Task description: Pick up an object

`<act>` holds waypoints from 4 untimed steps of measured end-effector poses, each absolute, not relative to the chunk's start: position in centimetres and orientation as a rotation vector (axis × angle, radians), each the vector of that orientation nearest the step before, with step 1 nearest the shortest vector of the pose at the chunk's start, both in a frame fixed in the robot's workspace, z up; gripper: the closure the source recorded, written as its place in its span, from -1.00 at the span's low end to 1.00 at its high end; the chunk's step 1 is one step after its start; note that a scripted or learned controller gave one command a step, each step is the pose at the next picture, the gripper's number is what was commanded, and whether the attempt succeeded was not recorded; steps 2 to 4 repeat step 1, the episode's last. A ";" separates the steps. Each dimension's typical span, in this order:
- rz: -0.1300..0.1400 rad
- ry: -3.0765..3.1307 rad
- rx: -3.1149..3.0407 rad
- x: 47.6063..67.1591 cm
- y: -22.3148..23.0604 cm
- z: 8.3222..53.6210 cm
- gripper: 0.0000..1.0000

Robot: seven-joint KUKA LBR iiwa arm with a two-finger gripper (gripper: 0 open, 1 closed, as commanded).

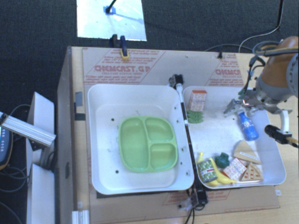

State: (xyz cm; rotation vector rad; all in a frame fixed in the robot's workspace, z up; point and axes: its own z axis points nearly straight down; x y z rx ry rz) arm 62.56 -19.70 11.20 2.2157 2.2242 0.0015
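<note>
Divided plate (148, 143) in left bin (100, 171)

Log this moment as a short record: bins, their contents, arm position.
left bin: holds a green divided plate
right bin: small carton and green item near the divider; blue bottle lying mid-bin; toy foods piled at the near edge, among them a banana and a cheese wedge
arm: enters from the right, gripper over the right bin's far side, just above the blue bottle
held object: none seen between the fingers
</note>
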 end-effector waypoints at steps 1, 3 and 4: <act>0.000 2.222 2.218 62.4 -20.7 8.7 -1.00; 0.000 2.222 2.218 62.4 -20.7 8.7 -1.00; 0.000 2.222 2.218 62.4 -20.7 8.7 -1.00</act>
